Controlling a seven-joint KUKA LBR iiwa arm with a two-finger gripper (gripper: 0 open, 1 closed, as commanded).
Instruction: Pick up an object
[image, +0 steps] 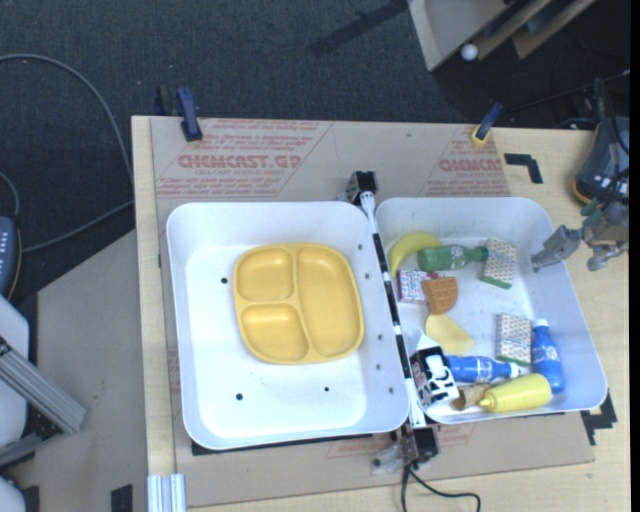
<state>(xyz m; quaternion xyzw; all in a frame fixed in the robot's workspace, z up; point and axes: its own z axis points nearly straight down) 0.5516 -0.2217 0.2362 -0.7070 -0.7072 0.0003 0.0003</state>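
Our gripper (578, 250) hovers spread and empty at the right bin's (575, 300) edge. Below-left of it lies the yellow mustard bottle (518, 394): light, slippery plastic; we'd pinch its midbody.

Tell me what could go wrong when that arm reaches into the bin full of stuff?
Two risks, as a judgement. The items in the right bin lie packed together: the yellow bottle touches a blue bottle, so the gripper might nudge or catch two things at once. The banana and green bottle sit close to the bin wall by the divider, where there may be little room to close around them. The yellow tray in the left bin looks flat and hard to grip.
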